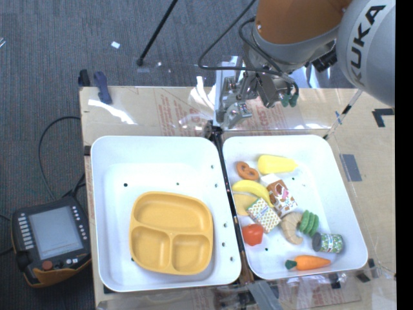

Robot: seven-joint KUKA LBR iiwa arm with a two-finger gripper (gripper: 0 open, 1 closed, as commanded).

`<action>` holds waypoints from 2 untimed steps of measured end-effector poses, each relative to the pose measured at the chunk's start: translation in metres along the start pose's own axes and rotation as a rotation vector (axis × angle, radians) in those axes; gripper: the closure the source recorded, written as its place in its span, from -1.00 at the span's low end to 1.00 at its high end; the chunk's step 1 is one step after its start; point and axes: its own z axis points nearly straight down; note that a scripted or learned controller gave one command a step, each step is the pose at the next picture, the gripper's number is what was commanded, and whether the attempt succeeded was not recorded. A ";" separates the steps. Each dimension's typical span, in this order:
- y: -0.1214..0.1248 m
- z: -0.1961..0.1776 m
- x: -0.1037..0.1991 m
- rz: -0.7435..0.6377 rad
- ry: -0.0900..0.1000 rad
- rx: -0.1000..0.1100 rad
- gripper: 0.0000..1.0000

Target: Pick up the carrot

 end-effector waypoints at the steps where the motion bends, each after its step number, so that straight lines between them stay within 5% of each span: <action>1: 0.001 -0.001 0.000 -0.002 -0.001 0.000 -1.00; 2: 0.039 0.053 0.017 0.162 0.004 0.000 -1.00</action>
